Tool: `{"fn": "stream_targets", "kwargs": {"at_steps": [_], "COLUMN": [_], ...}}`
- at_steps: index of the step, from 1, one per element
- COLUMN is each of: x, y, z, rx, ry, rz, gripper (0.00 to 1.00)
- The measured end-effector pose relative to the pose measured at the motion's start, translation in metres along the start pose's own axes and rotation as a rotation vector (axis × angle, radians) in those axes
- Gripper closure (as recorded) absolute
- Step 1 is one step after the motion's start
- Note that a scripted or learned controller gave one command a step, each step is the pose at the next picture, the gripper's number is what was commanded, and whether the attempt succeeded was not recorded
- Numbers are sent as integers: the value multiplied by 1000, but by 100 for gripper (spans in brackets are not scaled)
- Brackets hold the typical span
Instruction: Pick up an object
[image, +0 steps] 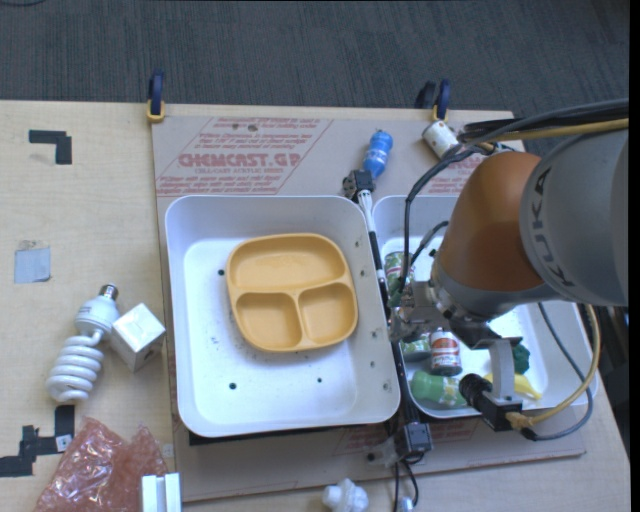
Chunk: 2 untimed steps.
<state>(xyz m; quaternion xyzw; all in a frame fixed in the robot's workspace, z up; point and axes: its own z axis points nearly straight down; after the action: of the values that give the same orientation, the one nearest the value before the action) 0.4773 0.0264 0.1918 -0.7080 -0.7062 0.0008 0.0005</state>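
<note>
My gripper (425, 322) hangs low over the left side of the right bin (440, 410), mostly hidden under the orange-banded wrist. Just below it stands a small bottle with a red label (445, 351), and a green object (438, 386) lies in front of that. A small jar (395, 268) sits by the bin's left wall. Another green item (520, 356) and a yellow one (530, 386) lie to the right. I see nothing held.
The left bin (265, 205) holds a yellow divided plate (292, 292). On the bench to the left lie a spiral light bulb (78, 352), a white cube (139, 332) and a red mesh bag (95, 468). A blue bottle (377, 153) lies behind the bins.
</note>
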Motion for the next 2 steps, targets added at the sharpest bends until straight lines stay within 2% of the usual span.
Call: {"fn": "stream_targets", "kwargs": {"at_steps": [1, 2], "x": [-63, -64], "y": [47, 49], "z": [-1, -11], "rx": [-3, -5], "ry": [-1, -2], "rz": [-1, -2], "gripper": [0, 100]}}
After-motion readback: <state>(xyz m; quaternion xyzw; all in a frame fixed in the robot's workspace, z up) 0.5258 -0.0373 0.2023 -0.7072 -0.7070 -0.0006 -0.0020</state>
